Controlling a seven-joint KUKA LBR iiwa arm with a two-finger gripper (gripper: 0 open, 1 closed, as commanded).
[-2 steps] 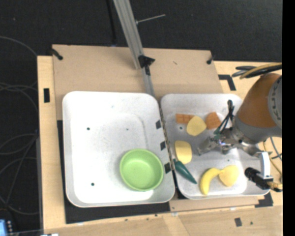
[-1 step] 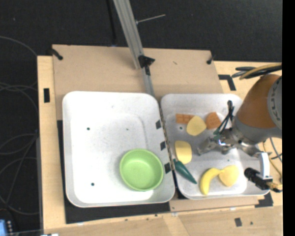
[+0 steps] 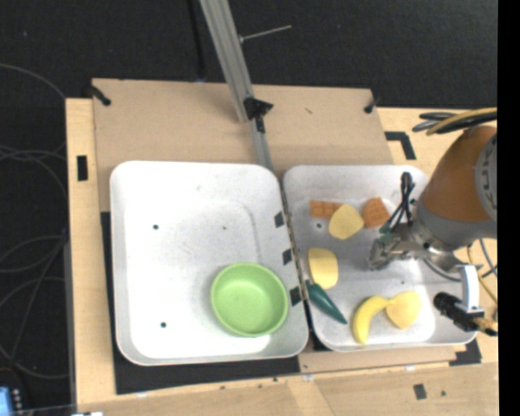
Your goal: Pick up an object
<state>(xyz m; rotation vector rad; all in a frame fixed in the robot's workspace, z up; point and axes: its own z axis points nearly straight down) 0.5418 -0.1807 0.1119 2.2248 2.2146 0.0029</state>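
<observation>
Two shallow white plastic bins sit side by side on a tan wooden bench. The left bin (image 3: 156,206) holds a round light-green plastic bowl (image 3: 250,298), standing upright near its lower right corner. The right bin (image 3: 347,180) holds the loose objects: an orange rectangular block (image 3: 323,209) near the upper middle, a pale yellow rounded wedge (image 3: 346,222) just beside it, and a second orange-brown block (image 3: 376,211) to that wedge's right. Lower down, a yellow squarish block (image 3: 323,268) lies close to the bin's left wall, with a dark teal pointed piece (image 3: 325,303) just below it, running slantwise by the lower left corner. Near the lower edge lie a yellow curved banana-shaped toy (image 3: 367,318) and a yellow rounded lump (image 3: 403,309), just beside each other. The grey arm with the orange band (image 3: 458,189) reaches in from the right, and its two-finger gripper (image 3: 386,254) is low over the middle of the right bin, on bare white floor between the upper objects and the banana-shaped toy. The gripper appears small and dark from this angle, so I cannot tell how it is set, nor whether it touches the bin floor. A grey metal pole (image 3: 230,50) slants up from between the bins.
</observation>
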